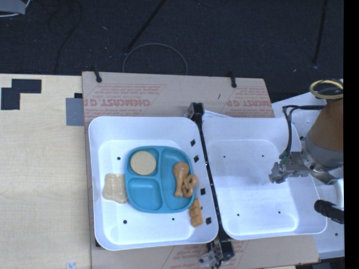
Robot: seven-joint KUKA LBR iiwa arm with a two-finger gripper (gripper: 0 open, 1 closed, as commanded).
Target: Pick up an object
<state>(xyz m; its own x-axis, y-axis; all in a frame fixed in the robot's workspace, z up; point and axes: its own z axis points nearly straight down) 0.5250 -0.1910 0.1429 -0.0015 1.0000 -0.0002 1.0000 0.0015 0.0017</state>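
Note:
In the left bin (106, 228) lies a blue divided plate (147, 198). A round tan disc (142, 163) sits in its upper left compartment, and a twisted brown piece (183, 179) in its right compartment. A pale tan slab (115, 188) rests on the bin floor against the plate's left edge. A small brown chunk (195, 212) lies just off the plate's lower right corner. My gripper (279, 173) hangs over the right side of the right bin (247, 178), far from all these objects, with nothing visible in it.
A black divider (203, 172) runs between the two bins. Both bins rest on a cardboard sheet (168, 97). The arm's orange band (331, 125) rises at the far right, over the bin's right rim.

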